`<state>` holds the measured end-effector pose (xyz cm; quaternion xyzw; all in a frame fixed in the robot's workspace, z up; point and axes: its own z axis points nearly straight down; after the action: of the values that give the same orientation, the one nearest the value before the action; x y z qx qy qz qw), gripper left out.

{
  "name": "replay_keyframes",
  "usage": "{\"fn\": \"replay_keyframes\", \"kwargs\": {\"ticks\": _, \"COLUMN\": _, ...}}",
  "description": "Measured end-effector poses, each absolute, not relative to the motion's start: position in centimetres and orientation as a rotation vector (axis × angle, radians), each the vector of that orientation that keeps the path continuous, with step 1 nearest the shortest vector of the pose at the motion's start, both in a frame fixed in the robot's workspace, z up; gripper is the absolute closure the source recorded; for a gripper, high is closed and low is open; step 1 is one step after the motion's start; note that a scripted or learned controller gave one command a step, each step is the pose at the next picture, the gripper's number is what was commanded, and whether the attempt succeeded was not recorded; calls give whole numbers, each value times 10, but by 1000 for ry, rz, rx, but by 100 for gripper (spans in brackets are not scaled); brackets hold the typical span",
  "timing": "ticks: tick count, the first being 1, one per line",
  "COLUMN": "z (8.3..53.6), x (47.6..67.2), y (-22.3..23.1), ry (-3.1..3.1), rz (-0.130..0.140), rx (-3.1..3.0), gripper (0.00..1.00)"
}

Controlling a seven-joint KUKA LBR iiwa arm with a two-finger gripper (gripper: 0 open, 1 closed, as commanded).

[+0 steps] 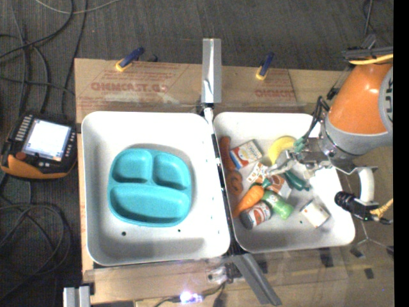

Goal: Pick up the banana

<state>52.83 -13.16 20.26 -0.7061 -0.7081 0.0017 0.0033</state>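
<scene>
Camera view, left to right: blue divided tray [152,186] well left of hand; carrot [251,196] just below-left; hand [285,163] low in right bin [339,234], opening impossible to tell; banana [281,147] touching, just above.

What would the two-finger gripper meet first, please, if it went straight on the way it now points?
Probably the small red-and-white carton: the gripper points leftward across the right white bin, just below the yellow banana. Depth is unclear from above, so it might pass over it.
</scene>
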Motion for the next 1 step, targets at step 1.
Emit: {"fn": "replay_keyframes", "kwargs": {"ticks": 1, "z": 128, "x": 597, "y": -159, "ry": -2189, "rz": 1, "rx": -2252, "gripper": 0}}
